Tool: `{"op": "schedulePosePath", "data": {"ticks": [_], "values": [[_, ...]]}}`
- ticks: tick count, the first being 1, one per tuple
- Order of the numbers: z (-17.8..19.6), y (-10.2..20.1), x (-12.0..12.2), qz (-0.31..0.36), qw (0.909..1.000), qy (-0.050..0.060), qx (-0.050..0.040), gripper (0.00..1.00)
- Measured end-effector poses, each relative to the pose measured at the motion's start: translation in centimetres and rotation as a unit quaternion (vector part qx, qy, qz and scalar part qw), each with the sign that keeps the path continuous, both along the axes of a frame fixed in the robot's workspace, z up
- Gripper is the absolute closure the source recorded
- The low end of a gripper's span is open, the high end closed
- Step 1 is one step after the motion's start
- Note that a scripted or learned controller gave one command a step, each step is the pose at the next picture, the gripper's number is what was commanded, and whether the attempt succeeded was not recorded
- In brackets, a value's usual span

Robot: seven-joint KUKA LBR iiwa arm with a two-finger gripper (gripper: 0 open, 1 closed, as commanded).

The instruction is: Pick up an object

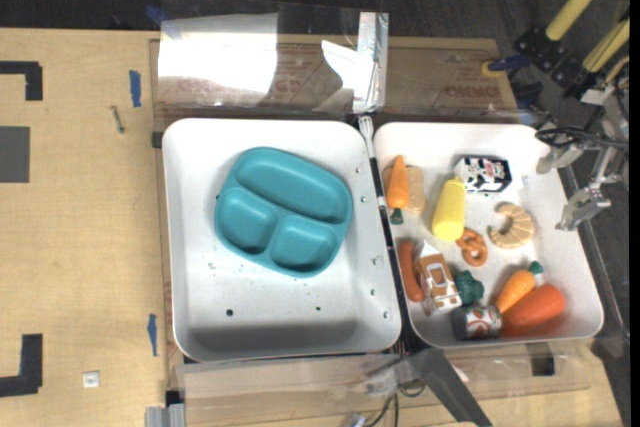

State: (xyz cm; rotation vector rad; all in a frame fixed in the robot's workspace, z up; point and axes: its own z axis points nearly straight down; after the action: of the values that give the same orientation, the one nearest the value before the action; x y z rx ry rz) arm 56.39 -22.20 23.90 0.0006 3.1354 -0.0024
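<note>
The left bin carries a teal divided plate, lying alone near its middle. The right bin is crowded. At its 10 o'clock corner a small carrot lies along the wall, and a yellow corn cob sits just beside it toward the centre. At 12 o'clock is a black-and-white packet. Near the centre lie a tan croissant and an orange pretzel, close together. Along the left wall, toward 8 o'clock, a red sausage touches a white-and-orange toy. At 5 o'clock a large carrot and a smaller one lie side by side, with a small can at 6 o'clock touching them. The tool hangs at the bin's 3 o'clock rim, apart from every object; whether it is open or closed I cannot tell. A clear plastic sheet stands on the tabletop behind the bins.
</note>
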Motion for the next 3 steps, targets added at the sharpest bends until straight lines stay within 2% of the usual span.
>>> {"op": "schedulePosePath", "data": {"ticks": [1,2,3], "values": [[-12.4,-0.2,-8.5,0.054,0.9985,0.004,0.0016,0.00],[-10.3,-0.1,-7.6,0.057,0.9983,-0.010,-0.0046,1.00],[-3.5,0.0,-5.6,0.196,0.9806,-0.002,-0.0019,1.00]]}}
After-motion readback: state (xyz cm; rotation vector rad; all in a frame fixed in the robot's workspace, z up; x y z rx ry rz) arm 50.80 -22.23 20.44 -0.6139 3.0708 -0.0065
